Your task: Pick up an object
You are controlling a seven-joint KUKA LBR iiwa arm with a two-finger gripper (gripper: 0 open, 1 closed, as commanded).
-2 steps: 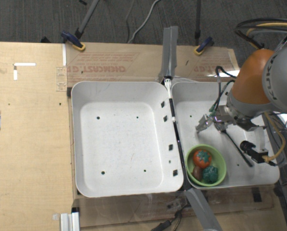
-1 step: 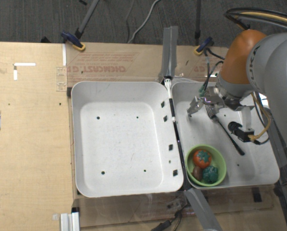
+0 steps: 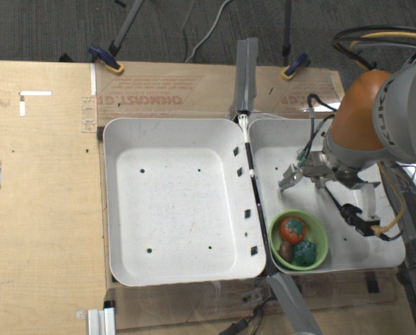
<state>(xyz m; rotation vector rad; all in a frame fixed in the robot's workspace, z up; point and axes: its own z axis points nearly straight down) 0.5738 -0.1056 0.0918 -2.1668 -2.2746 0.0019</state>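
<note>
Bins: 2. Green bowl (image 3: 299, 241) x1, rt bin, holding 3 objs.

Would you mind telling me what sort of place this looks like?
Probably a robotics lab or test bench: a robot arm reaches over two white bins on a wooden bench, with clamps holding cardboard and cables on the floor.

Even bright light, soft shadows, sharp
</note>
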